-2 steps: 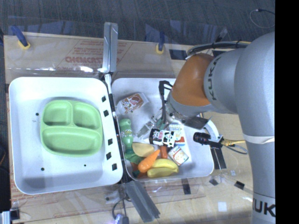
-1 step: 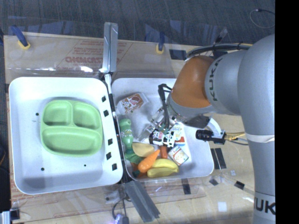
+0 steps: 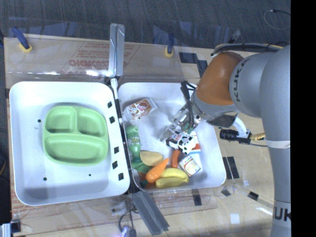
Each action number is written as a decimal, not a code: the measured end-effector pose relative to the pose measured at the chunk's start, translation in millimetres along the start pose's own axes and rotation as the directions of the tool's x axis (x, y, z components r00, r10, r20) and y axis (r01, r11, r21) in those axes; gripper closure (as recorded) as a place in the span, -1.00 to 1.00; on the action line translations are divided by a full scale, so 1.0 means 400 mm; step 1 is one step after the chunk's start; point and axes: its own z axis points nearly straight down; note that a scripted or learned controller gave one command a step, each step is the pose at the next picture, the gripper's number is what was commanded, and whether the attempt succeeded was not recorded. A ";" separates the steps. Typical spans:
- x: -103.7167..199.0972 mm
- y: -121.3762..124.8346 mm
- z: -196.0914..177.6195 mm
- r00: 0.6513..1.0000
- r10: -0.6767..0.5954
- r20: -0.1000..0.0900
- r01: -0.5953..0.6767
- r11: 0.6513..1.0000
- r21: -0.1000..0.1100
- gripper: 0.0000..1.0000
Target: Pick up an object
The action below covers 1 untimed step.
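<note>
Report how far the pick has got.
Done: the arm has reached into the right bin, and the gripper is low over the cow-patterned carton. In hand: nothing visibly lifted; I cannot tell how it sits on the carton. Left: gripping and raising an item. The banana and carrot lie untouched.

Two white bins (image 3: pixel 64 90), one green divided plate (image 3: pixel 75 134), one banana (image 3: pixel 172 177), one carrot (image 3: pixel 157 171)

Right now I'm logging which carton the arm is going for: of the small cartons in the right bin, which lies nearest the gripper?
The black-and-white cow-print carton, directly under the gripper. The red-labelled carton lies far left; the other sits lower.
</note>
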 end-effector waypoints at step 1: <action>-0.043 -0.034 -0.005 0.998 0.058 0.001 -0.058 0.998 -0.006 -1.00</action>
